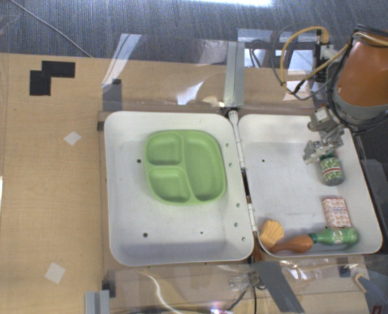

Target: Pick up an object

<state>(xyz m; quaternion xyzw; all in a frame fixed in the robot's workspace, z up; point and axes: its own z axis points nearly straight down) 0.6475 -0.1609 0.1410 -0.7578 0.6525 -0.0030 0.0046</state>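
Two-finger metal gripper [322, 148] hangs over the right white bin [279, 175], directly above or touching the small green-and-red labelled can [332, 170]; can't tell contact, or whether it's open or closed. Advice: centre on can w/ a straight drop, close only once both sides are bracketed. Pink carton [335, 212], green bottle [334, 237] and orange brush [282, 236] lie nearer the front edge; green divided plastic plate [184, 166] in the left bin.
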